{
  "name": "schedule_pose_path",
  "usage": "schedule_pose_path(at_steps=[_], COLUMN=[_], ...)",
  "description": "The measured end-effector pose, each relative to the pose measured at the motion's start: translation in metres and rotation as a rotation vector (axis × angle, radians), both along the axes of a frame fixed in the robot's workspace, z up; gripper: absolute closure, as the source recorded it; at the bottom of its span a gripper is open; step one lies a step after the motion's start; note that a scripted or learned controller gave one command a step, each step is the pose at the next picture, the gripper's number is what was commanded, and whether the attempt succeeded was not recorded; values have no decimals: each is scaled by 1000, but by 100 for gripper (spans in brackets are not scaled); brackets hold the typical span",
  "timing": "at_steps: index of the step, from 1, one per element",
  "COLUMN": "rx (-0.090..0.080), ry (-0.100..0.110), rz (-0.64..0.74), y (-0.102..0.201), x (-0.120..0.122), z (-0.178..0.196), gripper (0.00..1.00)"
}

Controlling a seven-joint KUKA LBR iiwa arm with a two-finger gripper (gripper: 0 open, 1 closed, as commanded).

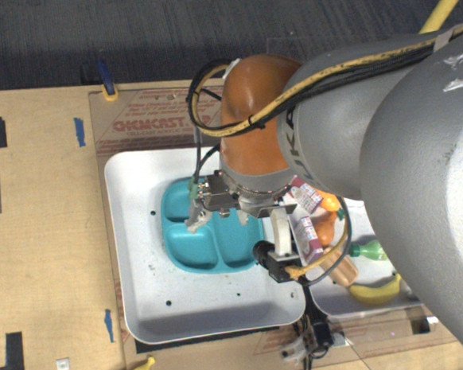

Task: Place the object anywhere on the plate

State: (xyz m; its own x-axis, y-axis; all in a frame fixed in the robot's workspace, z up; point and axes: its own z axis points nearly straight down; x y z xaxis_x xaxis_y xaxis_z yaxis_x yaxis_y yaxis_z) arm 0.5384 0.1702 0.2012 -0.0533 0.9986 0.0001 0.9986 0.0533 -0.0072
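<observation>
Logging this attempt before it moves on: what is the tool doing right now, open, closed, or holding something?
Tool: over the blue plate in the left bin; open or closed cannot be told, nor whether it holds anything.

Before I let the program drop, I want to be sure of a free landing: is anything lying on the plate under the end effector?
Nothing visible lies on the bare parts of the blue compartment plastic plate in the left white bin. The end effector and grey arm cover its upper right part, so that area cannot be checked.
</observation>
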Motion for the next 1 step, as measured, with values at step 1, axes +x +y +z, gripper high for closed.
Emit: schedule_pose_path(at_steps=[1], rx=[0], ry=[-1], rz=[2], y=[1], x=[1], z=[10], gripper=[100])
